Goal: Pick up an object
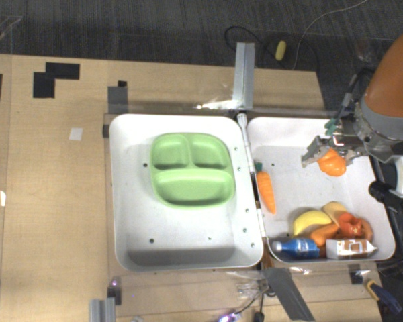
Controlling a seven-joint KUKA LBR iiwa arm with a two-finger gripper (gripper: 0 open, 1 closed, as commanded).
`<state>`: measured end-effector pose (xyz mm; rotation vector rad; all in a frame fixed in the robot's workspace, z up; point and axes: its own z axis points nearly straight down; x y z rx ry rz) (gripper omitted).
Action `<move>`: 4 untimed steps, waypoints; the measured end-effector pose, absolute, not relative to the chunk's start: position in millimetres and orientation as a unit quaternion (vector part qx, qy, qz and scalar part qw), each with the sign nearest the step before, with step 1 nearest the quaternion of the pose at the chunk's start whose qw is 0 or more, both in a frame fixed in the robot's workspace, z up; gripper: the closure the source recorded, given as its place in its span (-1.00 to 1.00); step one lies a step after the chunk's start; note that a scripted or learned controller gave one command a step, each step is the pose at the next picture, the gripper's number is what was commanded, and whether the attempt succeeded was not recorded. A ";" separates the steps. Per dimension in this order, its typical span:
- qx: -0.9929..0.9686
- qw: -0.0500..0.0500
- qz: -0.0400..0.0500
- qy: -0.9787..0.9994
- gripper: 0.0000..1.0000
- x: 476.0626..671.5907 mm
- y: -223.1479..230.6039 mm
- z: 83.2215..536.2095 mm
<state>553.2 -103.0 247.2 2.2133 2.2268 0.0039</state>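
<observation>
My gripper (334, 154) hangs over the upper right part of the right bin (285, 143), reaching in from the right. A round orange fruit-like object (334, 166) sits between its two fingers, and the gripper is shut on it. The orange object appears lifted a little above the bin floor. A carrot (265, 192) lies along the right bin's left wall. At that bin's front edge are a yellow banana (307, 220), a blue bottle (297, 248), a white carton (350, 248) and a red-orange item (352, 226).
The left bin (131, 200) holds a green divided plate (190, 168) near its middle. A metal post (244, 72) stands behind the divider between the two bins. The wooden bench (47, 193) stretches to the left.
</observation>
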 end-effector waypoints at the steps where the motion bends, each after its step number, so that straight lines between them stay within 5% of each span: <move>1: 0.719 0.001 0.002 0.695 -1.00 595.0 -110.5 235.8; 2: 0.721 0.002 0.001 0.693 -1.00 602.7 -194.0 230.0; 3: 0.662 0.002 0.001 0.749 -1.00 649.3 -176.7 134.3; 4: 0.602 0.000 0.002 0.799 -1.00 668.5 -199.0 91.5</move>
